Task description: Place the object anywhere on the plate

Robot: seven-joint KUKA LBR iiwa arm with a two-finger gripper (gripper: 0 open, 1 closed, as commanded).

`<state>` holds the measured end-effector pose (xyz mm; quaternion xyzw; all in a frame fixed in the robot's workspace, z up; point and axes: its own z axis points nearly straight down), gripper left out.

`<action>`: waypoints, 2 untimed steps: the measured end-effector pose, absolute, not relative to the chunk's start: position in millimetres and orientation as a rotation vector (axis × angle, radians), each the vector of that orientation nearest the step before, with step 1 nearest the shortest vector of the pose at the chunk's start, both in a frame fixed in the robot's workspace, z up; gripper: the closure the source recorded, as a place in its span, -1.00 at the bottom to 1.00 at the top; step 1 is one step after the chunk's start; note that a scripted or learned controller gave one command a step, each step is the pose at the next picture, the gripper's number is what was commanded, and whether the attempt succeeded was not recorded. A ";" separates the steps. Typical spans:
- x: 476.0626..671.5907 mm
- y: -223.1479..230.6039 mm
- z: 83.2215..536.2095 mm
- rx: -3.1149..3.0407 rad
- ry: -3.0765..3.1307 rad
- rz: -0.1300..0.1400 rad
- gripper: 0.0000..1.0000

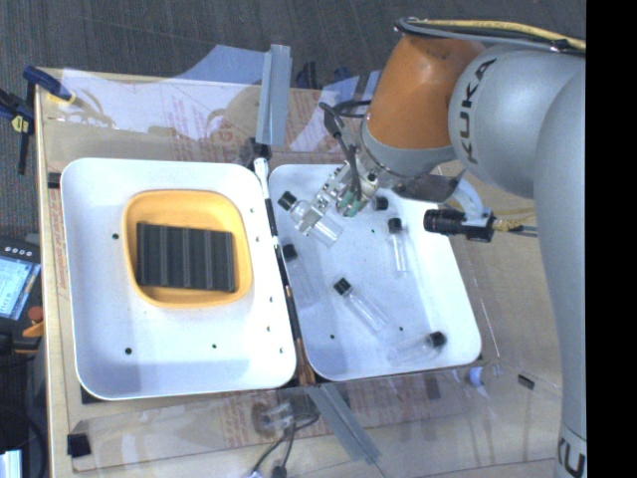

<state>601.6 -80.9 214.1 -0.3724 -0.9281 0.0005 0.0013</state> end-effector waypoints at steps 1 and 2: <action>601.6 -81.0 214.2 -1.169 -2.914 0.002 -1.00; 606.8 -21.8 209.4 -1.053 -2.957 0.002 -1.00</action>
